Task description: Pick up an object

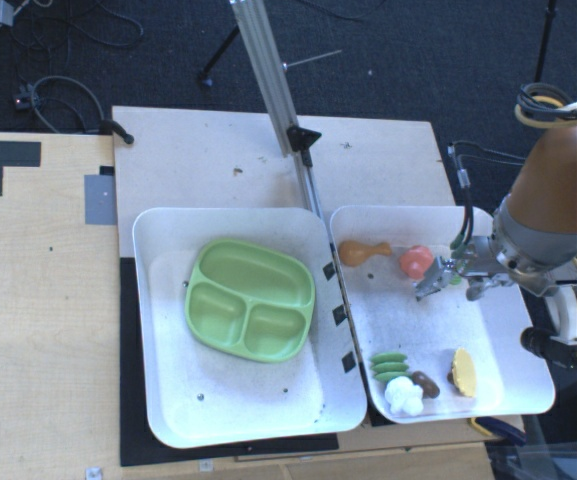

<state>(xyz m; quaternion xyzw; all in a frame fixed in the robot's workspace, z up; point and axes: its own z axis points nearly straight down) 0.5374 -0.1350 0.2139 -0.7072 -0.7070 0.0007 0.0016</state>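
1. Near edge, right bin [528, 393]: 4 small items in a loose row. Green pod [389, 365], long axis roughly left-right, lying just above a white lump [403, 396]. A brown bit [426, 382] touches the white lump's right side. Yellow piece [463, 372] sits apart to the right, long axis near-far, slightly tilted.
2. Left bin [158, 368]: 1 green plate [251, 300], 3 compartments, one wide at the far side and two smaller at the near side. It lies flat, w/ corners turned a bit off the bin's edges.
3. Mid right bin: end effector [438, 280] low over the bin floor, reaching in from the right. Can't tell if fingers are apart or closed; nothing visibly between them.
4. Far part of right bin: 1 pink item [417, 261], roundish, just left of the end effector; contact unclear. 1 orange-brown gourd shape [362, 253] to its left, long axis left-right, fat end left, thin end pointing right toward the pink item.
5. 2 bins total, side by side on the surface [208, 163]; 6 loose items in the right one.
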